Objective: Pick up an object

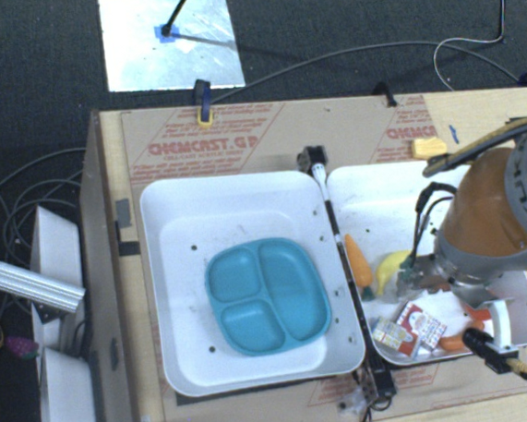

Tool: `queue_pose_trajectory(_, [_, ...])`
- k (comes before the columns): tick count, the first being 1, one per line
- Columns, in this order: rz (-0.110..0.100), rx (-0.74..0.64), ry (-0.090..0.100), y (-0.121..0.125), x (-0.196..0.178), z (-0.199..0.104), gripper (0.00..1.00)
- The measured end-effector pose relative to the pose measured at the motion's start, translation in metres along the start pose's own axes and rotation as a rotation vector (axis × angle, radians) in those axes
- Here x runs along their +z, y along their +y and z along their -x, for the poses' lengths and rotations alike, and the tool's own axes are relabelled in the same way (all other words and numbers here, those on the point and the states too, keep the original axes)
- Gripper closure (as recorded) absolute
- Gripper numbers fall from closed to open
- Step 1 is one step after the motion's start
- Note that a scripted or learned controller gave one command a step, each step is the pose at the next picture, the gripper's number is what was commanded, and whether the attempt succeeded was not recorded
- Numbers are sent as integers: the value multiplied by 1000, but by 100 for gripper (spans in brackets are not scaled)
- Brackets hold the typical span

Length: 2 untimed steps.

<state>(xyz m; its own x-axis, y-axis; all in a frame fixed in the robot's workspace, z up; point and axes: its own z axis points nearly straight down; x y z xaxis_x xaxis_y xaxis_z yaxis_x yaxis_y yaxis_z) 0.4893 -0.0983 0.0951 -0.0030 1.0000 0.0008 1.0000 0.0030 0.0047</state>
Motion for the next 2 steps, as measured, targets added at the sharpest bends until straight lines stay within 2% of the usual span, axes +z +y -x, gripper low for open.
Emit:
queue_pose_trajectory(1, [0,0,0,0,0,0,0])
queue_pose_trajectory(2, [-2,0,-2,47,11,-7,0])
